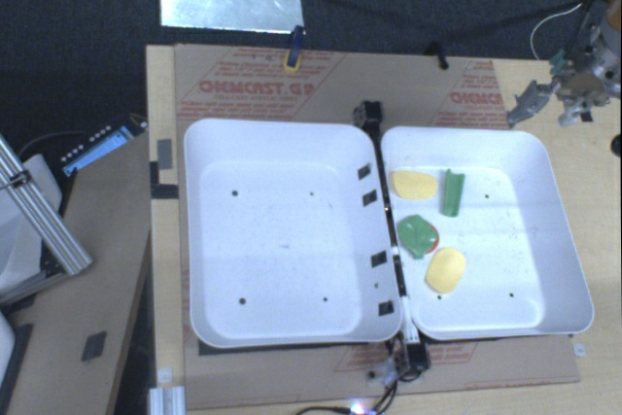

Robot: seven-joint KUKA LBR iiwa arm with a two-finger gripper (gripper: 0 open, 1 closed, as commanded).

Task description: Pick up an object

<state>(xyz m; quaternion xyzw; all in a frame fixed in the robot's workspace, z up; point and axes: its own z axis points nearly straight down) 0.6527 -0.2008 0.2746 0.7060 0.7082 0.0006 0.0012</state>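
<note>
Gripper [546,105]: up past the right bin's far right corner, over the bench, fingers spread, holding nothing.
Right bin [544,209]: two yellow pieces [415,185], green block [453,192], green lump [419,235], all near its left wall.
Left bin [282,228]: just beside it.

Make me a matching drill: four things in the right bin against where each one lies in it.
Things:
1. green stick
2. rounded green piece
3. pale yellow piece
4. yellow oval

Places:
A. lowest of the group
B. top left, beside the divider
C. upright, right of the pale yellow piece
D. middle, just above the yellow oval

Pairs: 1-C, 2-D, 3-B, 4-A
</note>
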